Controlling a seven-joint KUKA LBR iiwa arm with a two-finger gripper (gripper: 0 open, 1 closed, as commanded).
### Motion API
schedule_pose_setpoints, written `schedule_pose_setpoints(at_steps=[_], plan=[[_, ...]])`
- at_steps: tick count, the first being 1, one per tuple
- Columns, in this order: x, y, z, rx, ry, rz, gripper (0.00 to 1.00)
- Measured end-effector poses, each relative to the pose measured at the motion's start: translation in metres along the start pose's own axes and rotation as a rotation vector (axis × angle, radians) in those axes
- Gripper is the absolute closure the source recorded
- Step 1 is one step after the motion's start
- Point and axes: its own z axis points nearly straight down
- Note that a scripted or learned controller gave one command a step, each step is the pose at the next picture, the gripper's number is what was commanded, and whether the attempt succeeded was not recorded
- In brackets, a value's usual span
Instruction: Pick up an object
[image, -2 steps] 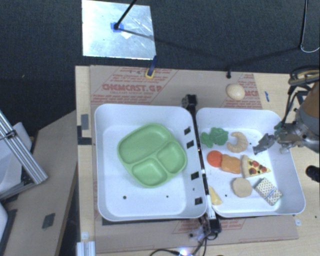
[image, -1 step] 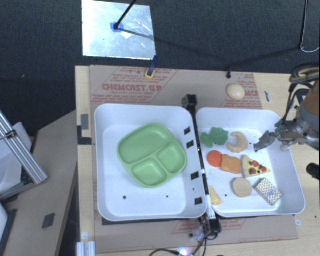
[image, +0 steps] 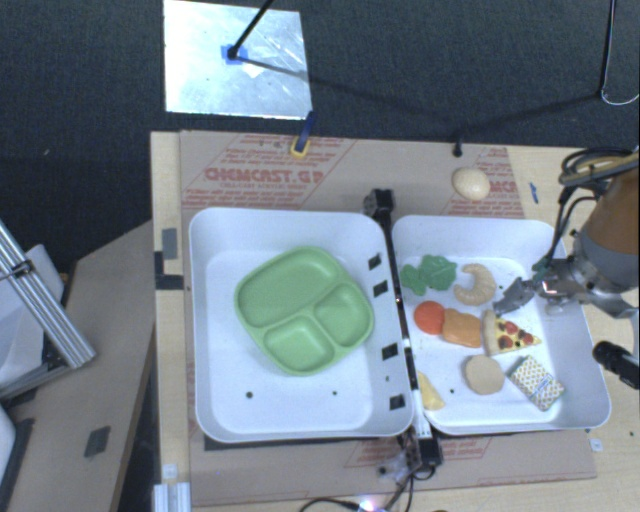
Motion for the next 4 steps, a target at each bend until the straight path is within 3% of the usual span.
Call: schedule_pose_setpoints(at_steps=[2,3,4], plan=[[0.002,0.001,0.082,-0.004,-0.002,0.001,0.00],[0.001,0.002,0.069,-0.009,-0.003,0.000,1.00],[0.001,0.011,0.023,-0.006,-0.002,-0.003,1.00]])
